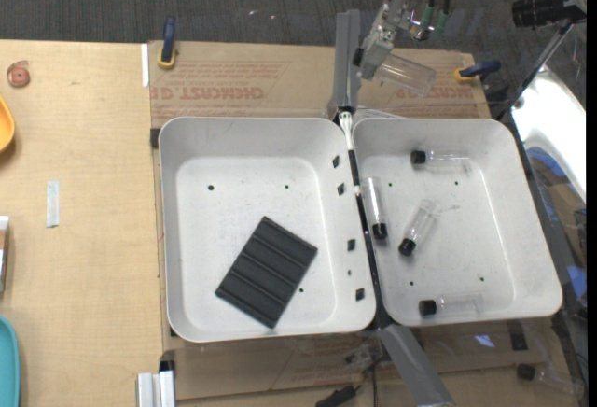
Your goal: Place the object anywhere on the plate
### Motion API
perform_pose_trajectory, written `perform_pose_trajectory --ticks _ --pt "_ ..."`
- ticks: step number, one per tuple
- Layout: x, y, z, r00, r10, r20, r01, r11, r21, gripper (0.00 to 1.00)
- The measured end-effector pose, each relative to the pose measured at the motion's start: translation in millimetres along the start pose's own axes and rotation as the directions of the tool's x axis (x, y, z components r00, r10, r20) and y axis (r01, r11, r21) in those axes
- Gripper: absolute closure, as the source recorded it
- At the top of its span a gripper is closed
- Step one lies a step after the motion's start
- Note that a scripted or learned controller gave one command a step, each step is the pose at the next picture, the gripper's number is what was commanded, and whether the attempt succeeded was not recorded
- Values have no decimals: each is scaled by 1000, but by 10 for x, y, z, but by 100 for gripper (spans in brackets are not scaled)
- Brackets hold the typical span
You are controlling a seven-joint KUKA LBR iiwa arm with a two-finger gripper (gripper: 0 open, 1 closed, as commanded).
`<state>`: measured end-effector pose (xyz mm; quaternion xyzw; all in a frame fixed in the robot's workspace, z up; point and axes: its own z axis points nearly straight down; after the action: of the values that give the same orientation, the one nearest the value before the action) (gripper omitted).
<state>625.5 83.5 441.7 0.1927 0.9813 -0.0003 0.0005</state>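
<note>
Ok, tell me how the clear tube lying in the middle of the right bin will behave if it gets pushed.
The clear tube is round and lies flat on the right bin floor, so it will probably roll sideways. It looks like thin, hollow plastic, so likely light. Its smooth wall may slip between fingers.

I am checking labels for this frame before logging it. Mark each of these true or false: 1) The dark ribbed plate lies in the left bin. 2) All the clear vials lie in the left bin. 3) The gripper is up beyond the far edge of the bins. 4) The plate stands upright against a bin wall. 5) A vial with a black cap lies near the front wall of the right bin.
1) True: the dark ribbed plate lies in the left bin.
2) False: the clear vials lie in the right bin.
3) True: the gripper hangs beyond the bins' far edge, with a clear vial at its tip.
4) False: the plate lies flat on the bin floor, turned at a slant.
5) True: a capped vial lies there.
</note>
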Motion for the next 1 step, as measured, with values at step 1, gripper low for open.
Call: perform_pose_trajectory --ticks 1 --pt "463 1096 132 973 229 -1 -229 973 2 100"
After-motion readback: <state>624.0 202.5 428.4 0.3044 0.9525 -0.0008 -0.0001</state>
